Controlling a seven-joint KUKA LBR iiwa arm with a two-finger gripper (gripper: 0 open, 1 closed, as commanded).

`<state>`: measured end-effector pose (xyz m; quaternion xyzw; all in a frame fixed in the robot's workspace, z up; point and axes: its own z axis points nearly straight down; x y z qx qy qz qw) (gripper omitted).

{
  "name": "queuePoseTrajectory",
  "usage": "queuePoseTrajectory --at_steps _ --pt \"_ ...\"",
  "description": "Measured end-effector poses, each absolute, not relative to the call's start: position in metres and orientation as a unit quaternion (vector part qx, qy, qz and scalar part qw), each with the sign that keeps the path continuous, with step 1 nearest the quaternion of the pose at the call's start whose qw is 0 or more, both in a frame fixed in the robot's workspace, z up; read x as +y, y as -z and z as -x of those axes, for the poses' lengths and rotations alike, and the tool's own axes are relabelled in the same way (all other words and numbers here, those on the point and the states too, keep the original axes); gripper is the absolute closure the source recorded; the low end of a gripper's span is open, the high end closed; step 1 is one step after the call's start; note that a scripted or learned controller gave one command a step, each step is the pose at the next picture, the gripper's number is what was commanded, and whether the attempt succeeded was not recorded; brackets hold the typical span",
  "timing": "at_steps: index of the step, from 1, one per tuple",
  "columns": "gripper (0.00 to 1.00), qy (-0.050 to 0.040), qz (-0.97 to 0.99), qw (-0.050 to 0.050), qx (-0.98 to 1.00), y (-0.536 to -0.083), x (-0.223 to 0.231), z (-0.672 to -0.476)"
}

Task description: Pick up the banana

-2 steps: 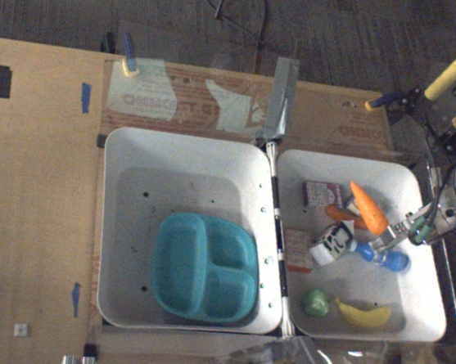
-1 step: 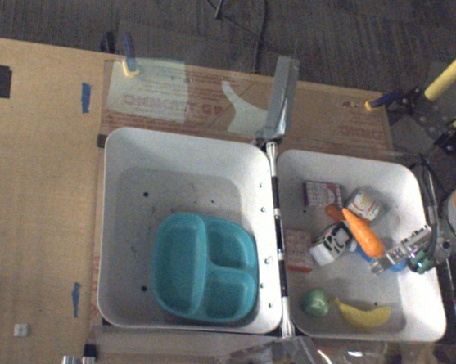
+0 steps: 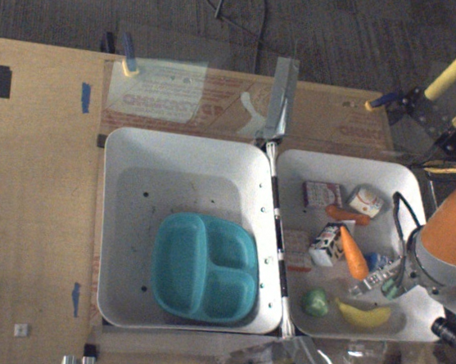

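My hand [image 3: 382, 280] sits low in the right bin [image 3: 296, 165], just above the banana [image 3: 364, 316] and close to it. From this slant I cannot tell how the hand is set; nothing visibly sits in it.

Banana: lies on the bin floor at the near edge, long axis roughly side to side, ends curving up toward the hand. It is just below the hand in the view and slightly toward the left bin [image 3: 126, 206].

Neighbours of the banana: lime [image 3: 316, 302] just beside its left end; carrot [image 3: 353, 253] up and left of it, beside the hand.

Judgement: the grasp wants a short drop onto the banana's middle, closing across its short width. Risk: clipping the carrot.
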<state>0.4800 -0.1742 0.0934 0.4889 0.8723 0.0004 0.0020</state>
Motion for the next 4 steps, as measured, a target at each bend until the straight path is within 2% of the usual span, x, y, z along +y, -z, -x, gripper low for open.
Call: queuePoseTrajectory --at_steps 1,2,3,4 --pt "0.00 -0.0001 -0.407 0.003 0.914 -0.170 -0.216 -0.480" --pt "0.00 -0.0003 -0.466 0.004 0.885 -0.088 -0.173 -0.482" --pt "0.00 0.0003 -0.299 0.004 0.954 -0.167 -0.201 -0.481" --pt "1.00 -0.0002 -0.301 0.007 0.953 -0.177 -0.202 -0.482"
